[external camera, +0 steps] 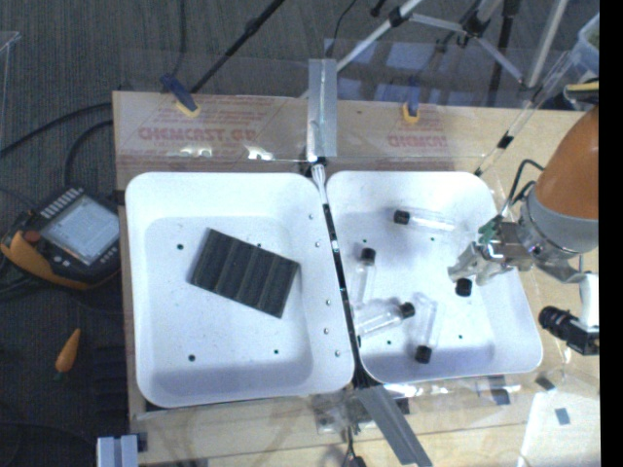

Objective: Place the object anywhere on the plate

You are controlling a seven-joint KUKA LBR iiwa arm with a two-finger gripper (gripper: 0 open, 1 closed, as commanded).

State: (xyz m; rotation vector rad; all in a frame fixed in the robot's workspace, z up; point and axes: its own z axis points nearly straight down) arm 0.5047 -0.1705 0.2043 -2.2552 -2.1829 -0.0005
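Observation:
A black ridged plate (243, 272) lies at a slant in the left bin (156, 212). Several clear vials with black caps lie in the right bin (458, 188): one at the back (425, 221), one by the divider (364, 272), one near the middle (382, 315) and one near the front (425, 331). My gripper (471, 270) hangs over the right side of the right bin, far from the plate. A small black cap-like piece (463, 286) shows just under the gripper; I cannot make out whether it is a held vial.
A metal divider (336, 261) runs between the two bins. A handheld pendant (73, 232) and cables lie on the floor to the left. Tripod legs (458, 22) stand behind the bench. The grey and orange arm (574, 183) fills the right edge.

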